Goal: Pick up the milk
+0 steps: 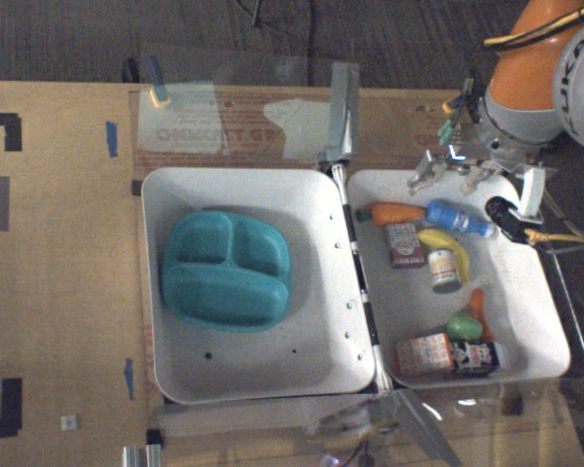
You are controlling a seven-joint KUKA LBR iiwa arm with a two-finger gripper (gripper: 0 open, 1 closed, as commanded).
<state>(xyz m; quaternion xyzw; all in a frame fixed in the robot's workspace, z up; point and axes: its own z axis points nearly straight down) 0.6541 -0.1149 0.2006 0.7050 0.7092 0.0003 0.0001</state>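
Camera view, single fixed camera above the bench.

1. Arm and claw. We found the gripper (457,166) hovering over the far rim of the right bin (526,305), near that bin's far-right corner. Its two metal fingers (426,172) stood apart, with nothing between them. It carried no object.

2. Target. We took the milk (448,355) to be the carton lying flat on its side along the near wall of the right bin, with its printed face up. It rested on the bin floor, well apart from the gripper, with most of the bin's contents lying between the two.

3. Neighbours. A green fruit (462,326) lay just beside the carton's far edge, possibly touching it. Farther off we noted a small can (444,270), a banana (450,244), a brown box (404,243), a carrot (399,212) and a blue bottle (457,219).

4. Other bin. The left bin (154,202) held a teal divided tray (226,269), which played no part in the task.

5. Progress. We judged the task as not yet begun in effect: no contact, no grasp, no lift. The remaining steps were to travel to the near side of the bin, descend over the carton, close on it clear of the green fruit, and raise it.
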